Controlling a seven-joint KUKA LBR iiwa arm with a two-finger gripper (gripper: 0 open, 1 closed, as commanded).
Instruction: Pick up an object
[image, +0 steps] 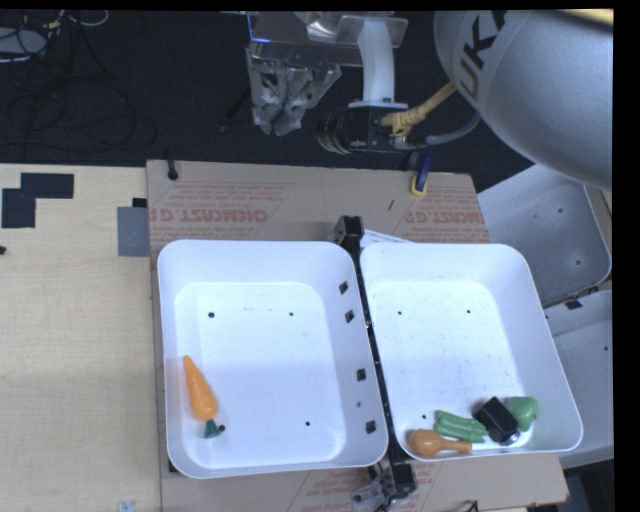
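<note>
Gripper (285, 95) is parked high, over the dark area beyond the bins' far edge and clear of both bins. It's small and cluttered at this angle, so can't tell whether it's spread or pressed together. Nothing visible in it. Arm (540, 80) bulks in just to the gripper's view-right, w/ cables between them.

Candidates to pick, all well apart from the gripper and toward the near side:
- Carrot (199, 390): in the view-left bin (250, 250), near-left corner, just beside the wall. It lies alone, roughly in line below the gripper but a bit to view-left.
- Cluster in the view-right bin (450, 255), near-right corner, diagonal from the gripper: pea pod (460, 426), black block (496, 419) partly over a green piece (522, 409), and a tan gourd-shaped toy (438, 443) against the near wall. They're touching or overlapping.

Why it probably sits so: the pulled-back pose keeps the camera's look at both bins unblocked, prob. a start or reset stance. Task looks not yet begun.

Judgement: carrot is the cleaner target as it has no neighbours, though the wall is close on one side. The cluster risks a grab on two things or a slip. Either way a long travel down and toward the near edge is needed.
</note>
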